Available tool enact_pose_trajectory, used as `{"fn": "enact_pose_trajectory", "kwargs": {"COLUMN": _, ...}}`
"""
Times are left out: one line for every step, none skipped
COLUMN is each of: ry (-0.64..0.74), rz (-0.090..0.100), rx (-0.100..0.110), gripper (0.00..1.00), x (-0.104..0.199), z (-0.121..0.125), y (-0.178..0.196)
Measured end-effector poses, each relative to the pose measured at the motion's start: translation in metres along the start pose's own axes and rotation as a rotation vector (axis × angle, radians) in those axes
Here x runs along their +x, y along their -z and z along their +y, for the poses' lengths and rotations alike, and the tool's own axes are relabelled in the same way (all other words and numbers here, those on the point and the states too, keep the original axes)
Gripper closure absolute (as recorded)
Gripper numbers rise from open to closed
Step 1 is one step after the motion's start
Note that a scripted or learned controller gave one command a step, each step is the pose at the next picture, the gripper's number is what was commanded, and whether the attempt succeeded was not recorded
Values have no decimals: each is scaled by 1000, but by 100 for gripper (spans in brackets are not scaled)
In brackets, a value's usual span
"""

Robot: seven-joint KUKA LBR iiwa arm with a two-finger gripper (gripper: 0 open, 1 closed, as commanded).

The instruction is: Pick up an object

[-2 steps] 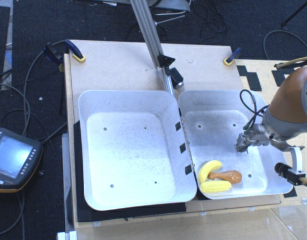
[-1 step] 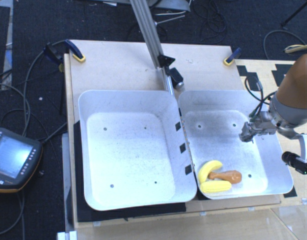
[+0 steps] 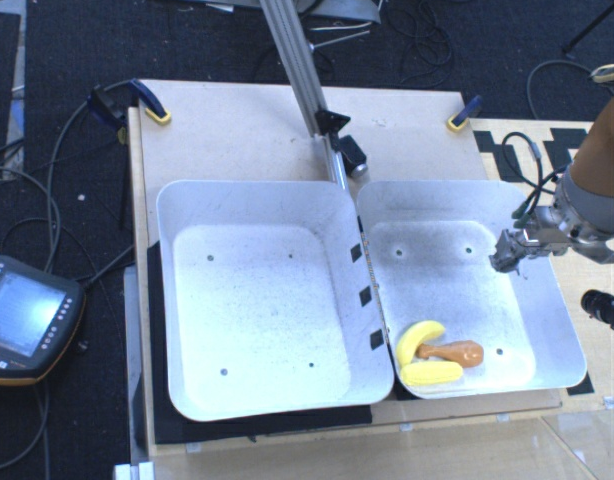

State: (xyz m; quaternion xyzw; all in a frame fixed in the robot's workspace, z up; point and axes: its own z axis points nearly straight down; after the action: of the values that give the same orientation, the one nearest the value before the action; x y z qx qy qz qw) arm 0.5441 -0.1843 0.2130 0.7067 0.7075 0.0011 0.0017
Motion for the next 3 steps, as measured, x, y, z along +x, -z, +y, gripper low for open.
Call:
{"fn": "enact_pose_trajectory", "kwargs": {"ry": 0, "rz": 0, "rx": 0, "gripper": 100, "x": 8, "z": 2, "y": 46}}
{"fn": "enact_pose_trajectory", "kwargs": {"ry": 4, "rz": 2, "rx": 4, "gripper": 100, "x": 68, "z": 22, "y": 42}}
{"fn": "enact_pose_trajectory", "kwargs": {"ry": 2, "rz": 2, "rx": 5, "gripper": 100, "x": 109, "z": 33, "y": 35}}
